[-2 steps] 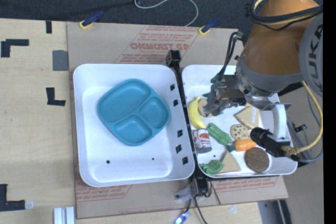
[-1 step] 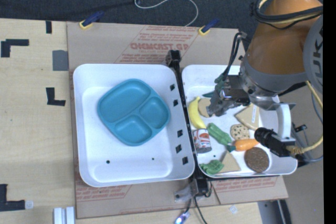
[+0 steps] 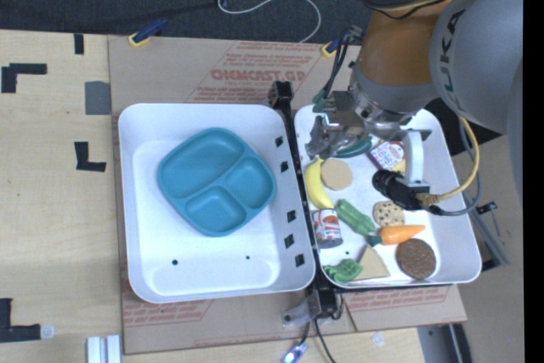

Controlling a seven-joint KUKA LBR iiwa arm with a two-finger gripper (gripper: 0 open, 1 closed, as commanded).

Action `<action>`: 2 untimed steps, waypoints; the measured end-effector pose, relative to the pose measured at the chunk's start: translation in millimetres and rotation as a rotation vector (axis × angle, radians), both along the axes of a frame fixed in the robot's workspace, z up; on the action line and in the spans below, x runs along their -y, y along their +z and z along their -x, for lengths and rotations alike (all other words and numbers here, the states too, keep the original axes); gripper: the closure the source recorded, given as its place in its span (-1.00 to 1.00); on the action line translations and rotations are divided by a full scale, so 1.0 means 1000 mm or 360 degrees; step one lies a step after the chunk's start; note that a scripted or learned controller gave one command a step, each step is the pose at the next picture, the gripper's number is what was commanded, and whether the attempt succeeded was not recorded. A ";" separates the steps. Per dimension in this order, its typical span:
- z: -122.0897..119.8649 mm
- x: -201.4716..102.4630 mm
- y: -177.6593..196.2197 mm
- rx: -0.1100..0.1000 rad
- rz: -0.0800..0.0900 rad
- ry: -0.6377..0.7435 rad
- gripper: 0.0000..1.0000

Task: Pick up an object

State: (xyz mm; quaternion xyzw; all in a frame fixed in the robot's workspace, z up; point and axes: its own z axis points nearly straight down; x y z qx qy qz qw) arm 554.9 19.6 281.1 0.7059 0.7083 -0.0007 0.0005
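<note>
Two white bins sit side by side on the tabletop (image 3: 51, 183). The left bin (image 3: 136, 132) carries just one thing: a blue divided plate (image 3: 216, 180) with three compartments, lying flat and turned at a slant, one corner toward the near-left.

Over to the right bin (image 3: 463, 263), and it's crowded with toy food. A yellow banana (image 3: 317, 185) lies along the left wall, its long axis running far-to-near with a slight curve. Just beside it, touching its upper part, a tan round cookie (image 3: 337, 175). Nearer the camera, a green pickle (image 3: 355, 217) angles from upper left to lower right; a small red-and-white can (image 3: 328, 228) lies just left of it. An orange carrot (image 3: 399, 234) lies nearly crosswise, tip pointing right. Beside it a chocolate-chip cookie (image 3: 388, 212), below it a brown round patty (image 3: 416, 258), and at the near edge a pale wedge (image 3: 371, 264) with a green leafy piece (image 3: 344, 271).

The tool (image 3: 330, 134) hangs at the bin's far-left part, just above the banana and cookie; whether it is apart or together, I cannot tell.
</note>
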 end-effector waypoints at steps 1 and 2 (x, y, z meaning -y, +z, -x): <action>0.051 -0.029 0.081 0.0006 -0.0006 0.0003 1.00; 0.046 0.027 0.075 -0.0002 0.0000 -0.0011 1.00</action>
